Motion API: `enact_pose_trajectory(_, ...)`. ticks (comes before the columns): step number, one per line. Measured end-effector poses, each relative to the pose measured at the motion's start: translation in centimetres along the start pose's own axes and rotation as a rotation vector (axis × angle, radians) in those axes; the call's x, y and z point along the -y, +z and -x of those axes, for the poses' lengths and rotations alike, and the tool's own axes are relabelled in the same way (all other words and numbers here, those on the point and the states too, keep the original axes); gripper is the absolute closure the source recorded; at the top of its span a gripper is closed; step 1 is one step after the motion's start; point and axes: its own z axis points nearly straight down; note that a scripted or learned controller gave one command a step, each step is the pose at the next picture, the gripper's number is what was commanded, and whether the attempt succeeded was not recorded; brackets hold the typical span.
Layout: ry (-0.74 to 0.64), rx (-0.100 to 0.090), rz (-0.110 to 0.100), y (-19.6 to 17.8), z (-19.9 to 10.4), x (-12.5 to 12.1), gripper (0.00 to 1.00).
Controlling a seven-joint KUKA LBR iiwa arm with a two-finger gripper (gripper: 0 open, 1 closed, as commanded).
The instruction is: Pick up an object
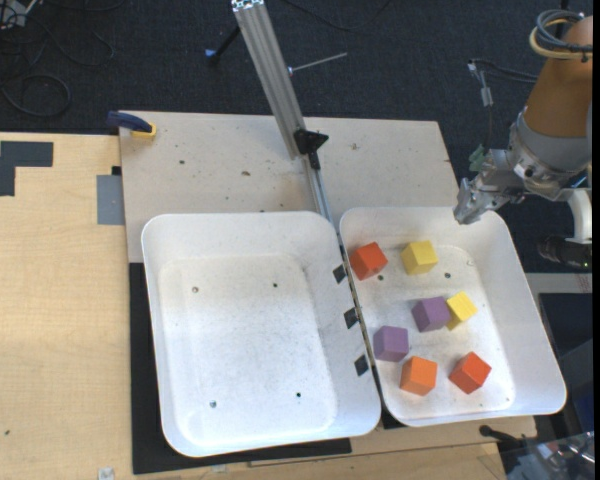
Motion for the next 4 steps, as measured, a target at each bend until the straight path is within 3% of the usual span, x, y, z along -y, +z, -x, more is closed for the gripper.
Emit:
enact_pose_trajectory(1, 0.001, 0.001, 0.000, -4.4, 0.1, -0.1, 1.00)
enact_pose_trajectory(3, 0.000, -0.003, -0.009, -0.8, -9.5, 1.0, 1.00)
enact_pose_trajectory(4, 0.000, -0.003, -0.008, -1.2, -14.3, 2.1, 1.00)
